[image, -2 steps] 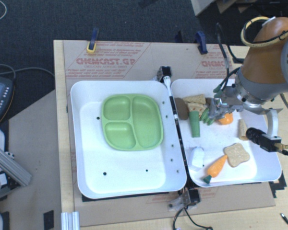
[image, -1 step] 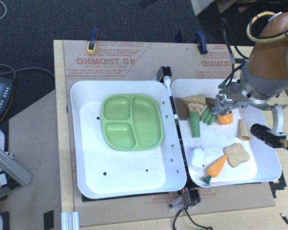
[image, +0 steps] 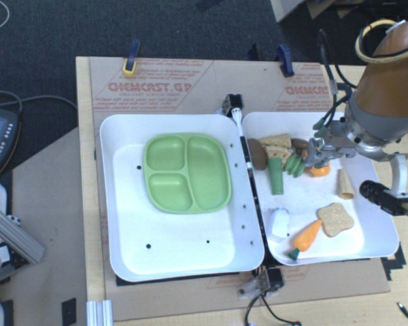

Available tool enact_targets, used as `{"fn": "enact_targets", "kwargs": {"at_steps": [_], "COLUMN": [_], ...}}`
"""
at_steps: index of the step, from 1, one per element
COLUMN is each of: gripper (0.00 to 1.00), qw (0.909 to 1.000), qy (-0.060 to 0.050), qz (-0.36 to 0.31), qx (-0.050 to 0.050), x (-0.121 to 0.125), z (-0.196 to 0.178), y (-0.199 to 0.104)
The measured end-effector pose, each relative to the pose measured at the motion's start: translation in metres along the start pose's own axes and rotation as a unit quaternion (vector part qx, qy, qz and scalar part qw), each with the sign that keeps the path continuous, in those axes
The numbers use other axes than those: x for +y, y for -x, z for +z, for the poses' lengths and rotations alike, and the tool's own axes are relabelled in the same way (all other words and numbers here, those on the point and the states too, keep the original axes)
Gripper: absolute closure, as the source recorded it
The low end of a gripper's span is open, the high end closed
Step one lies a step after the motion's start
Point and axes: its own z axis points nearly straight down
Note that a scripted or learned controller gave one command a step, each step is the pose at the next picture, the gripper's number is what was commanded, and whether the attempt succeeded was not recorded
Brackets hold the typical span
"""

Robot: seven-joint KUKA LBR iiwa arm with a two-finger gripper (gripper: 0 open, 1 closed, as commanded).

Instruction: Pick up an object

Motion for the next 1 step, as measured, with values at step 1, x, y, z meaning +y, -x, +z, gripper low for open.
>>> {"fn": "enact_targets", "kwargs": {"at_steps": [1], "gripper": [1.0], "qw": [1.0], "qy": [0.001], "qz": [0.0], "qx": [0.0], "x": [0.0018], "z": [0.0003], "y": [0.0]}}
